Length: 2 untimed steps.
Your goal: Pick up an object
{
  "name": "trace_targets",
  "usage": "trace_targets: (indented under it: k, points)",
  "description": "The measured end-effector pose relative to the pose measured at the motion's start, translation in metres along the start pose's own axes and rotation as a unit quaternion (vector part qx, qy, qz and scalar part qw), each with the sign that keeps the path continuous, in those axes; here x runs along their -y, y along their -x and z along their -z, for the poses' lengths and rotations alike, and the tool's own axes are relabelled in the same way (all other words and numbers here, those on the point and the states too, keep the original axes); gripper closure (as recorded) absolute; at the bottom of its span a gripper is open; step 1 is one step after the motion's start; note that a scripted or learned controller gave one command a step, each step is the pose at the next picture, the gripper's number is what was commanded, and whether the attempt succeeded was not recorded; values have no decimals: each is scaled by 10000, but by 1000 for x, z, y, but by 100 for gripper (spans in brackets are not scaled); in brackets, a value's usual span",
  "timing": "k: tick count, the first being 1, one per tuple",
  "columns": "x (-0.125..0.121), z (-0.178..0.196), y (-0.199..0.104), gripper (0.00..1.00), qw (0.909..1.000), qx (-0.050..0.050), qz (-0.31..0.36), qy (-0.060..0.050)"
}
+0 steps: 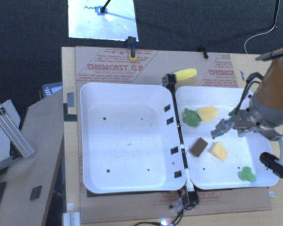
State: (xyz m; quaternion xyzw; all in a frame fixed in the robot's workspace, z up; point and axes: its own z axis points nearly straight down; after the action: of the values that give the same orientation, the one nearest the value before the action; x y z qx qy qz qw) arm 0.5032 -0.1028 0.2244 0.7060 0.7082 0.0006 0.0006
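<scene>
white right bin (pixel 269 175), end effector (pixel 220 128) amid four pieces, finger state unclear

From my console I see the arm (pixel 273 95) as a thick rounded body with a broad orange band and a pale grey ring below it. A dark cable (pixel 247 86) loops along its side toward the wrist. The gripper (pixel 220 128) is dull grey metal, angular and narrow, on a grey bracket. A black cylindrical fitting (pixel 272 164) juts from the underside of the wrist housing. I can make out no screws or markings.
</scene>
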Motion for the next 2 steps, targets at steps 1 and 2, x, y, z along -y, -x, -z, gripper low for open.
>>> trace_targets:
  k: [1,2]
  points:
    - [18,-137,-16,0,10000,11,-13,-19]
    - [15,-121,-15,100,10000,7,-10,17]
